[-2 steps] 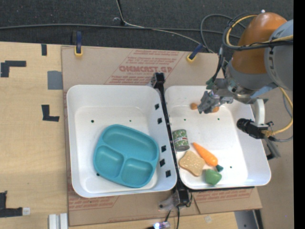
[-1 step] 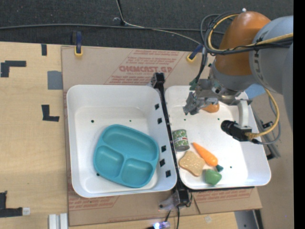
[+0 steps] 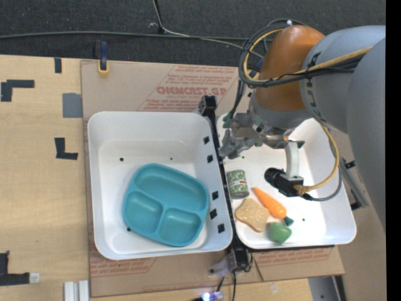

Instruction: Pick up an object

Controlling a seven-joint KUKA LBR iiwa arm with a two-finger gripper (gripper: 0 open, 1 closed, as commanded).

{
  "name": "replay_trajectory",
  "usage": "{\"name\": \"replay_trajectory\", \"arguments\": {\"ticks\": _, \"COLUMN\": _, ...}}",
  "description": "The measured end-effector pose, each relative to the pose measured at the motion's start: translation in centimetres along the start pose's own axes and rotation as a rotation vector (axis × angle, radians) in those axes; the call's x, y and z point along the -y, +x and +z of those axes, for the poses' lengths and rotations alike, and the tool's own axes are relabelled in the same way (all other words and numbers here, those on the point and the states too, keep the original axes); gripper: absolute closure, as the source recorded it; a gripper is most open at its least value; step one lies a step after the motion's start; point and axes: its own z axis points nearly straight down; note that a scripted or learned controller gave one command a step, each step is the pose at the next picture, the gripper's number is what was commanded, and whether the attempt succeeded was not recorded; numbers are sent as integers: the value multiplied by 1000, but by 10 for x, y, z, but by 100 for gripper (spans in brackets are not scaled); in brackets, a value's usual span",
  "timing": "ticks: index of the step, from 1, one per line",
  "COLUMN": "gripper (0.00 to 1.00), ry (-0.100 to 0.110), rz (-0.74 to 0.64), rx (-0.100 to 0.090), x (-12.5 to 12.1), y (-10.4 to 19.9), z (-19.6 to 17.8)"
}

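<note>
Crowding the right bin (image 3: 338,227): can (image 3: 237,184), carrot (image 3: 272,204), toast (image 3: 252,215).

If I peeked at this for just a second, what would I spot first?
Probably the big grey arm with its orange band, reaching over the right bin. Next, the blue divided plate lying alone in the left bin. Then the toy food near the right bin's front: an orange carrot, toast, a green piece and a small can.

Single fixed camera above bench, looking down at a slant. Frames both white bins: left bin (image 3: 100,168), right bin (image 3: 341,221), plus cardboard underlay (image 3: 175,89). Grey arm (image 3: 351,74) entering from right, close to lens.
</note>
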Motion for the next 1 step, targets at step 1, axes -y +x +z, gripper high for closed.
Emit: {"name": "replay_trajectory", "arguments": {"ticks": 1, "gripper": 100, "ry": 0, "rz": 0, "rx": 0, "x": 8, "y": 49, "z": 10}}
